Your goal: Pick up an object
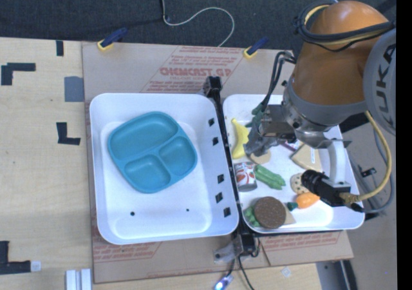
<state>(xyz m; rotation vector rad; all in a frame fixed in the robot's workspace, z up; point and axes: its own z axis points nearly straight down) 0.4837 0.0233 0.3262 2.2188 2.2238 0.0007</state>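
Your gripper (262, 142) hangs low over the right bin (335, 221), near that bin's left wall, with the grey arm (341, 57) and its orange band bulking above and to the right of it. You cannot tell from this angle how the gripper is set; no object shows in its grasp.

Taking the right bin as your landmark: a yellow banana (239, 138) lies along its left wall, just left of the gripper. Below the banana, still by the left wall, a small red and white can (245, 176) lies on its side. A green pepper-like piece (269, 176) sits just right of the can, under the gripper. Toward the bin's front edge rests a round dark brown cookie-like disc (268, 212), with a bit of green peeking out at its left side. An orange carrot-like piece (307, 200) lies right of the disc, near a pale round biscuit (297, 183). A tan wedge (304, 153) sits in the bin's middle, partly hidden by the arm.

Left of the right bin, touching it side to side, the left bin (109, 218) holds a blue divided plate (152, 151).
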